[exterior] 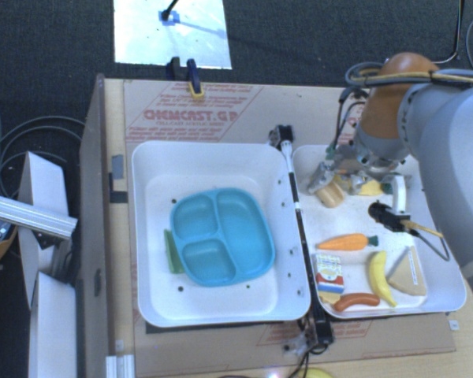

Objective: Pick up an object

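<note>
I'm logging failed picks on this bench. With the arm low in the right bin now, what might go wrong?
The hand sits over a tan piece near the right bin's far left corner, so it may push it against the wall rather than grip it. A yellow piece lies close beside, so it could be nudged or caught too.

- The arm (441, 132) runs off the right edge.
- A green piece (173, 252) lies half under the blue plate (221, 236).
- The gripper (331, 181) partly hides a tan item (329, 195) and a yellow one (370, 187); neither is identifiable.
</note>
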Robot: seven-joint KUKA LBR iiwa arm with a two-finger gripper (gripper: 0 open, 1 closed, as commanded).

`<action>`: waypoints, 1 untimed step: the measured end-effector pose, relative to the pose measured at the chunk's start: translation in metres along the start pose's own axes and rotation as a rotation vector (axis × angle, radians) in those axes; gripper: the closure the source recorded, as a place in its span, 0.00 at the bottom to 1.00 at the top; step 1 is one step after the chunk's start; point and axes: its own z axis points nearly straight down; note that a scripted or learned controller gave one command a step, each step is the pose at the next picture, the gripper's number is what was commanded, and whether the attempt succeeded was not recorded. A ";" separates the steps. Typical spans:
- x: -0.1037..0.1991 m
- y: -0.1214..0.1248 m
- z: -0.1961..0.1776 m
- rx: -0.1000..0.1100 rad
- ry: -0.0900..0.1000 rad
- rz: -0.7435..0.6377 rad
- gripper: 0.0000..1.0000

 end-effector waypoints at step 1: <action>-0.016 0.001 -0.001 -0.006 -0.002 -0.002 0.00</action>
